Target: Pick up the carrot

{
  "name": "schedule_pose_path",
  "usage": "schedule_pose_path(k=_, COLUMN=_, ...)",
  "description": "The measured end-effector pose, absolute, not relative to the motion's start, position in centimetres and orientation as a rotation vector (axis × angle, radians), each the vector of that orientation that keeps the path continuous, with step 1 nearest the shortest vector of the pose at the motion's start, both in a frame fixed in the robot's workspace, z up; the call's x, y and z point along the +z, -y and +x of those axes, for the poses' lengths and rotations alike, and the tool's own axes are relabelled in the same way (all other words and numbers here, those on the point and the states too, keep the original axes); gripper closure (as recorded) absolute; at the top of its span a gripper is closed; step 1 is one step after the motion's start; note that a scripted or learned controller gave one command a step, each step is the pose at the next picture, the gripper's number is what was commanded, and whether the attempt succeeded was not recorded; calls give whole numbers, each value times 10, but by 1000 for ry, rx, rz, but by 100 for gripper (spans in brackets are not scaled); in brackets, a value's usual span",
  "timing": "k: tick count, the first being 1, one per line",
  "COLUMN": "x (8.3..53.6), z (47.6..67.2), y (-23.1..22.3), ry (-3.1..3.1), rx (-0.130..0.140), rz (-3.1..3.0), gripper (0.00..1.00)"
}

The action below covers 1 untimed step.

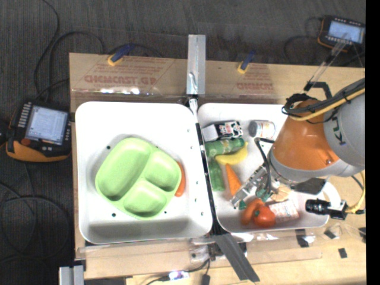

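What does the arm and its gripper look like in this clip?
The arm is a rounded grey body with a broad orange band above the wrist. Black and yellow cables loop over it. The gripper is a small silvery metal assembly.

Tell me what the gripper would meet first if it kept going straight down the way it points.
Probably the carrot: the gripper hangs just right of it, above the right bin. The tomato lies close too; depth is unclear.

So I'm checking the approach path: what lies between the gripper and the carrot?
In the camera view, nothing lies between them: the gripper sits right beside the carrot in the right bin, with a red tomato just below.
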State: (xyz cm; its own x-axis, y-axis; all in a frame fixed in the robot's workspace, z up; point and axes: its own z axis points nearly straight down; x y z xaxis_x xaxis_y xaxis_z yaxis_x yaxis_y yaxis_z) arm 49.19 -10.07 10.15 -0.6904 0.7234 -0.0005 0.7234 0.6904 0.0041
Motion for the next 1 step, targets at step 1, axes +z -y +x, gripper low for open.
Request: schedule_pose_path(k=1, x=183, z=514, y=49, ry=-2795, rx=-1, rz=1438, gripper=100)
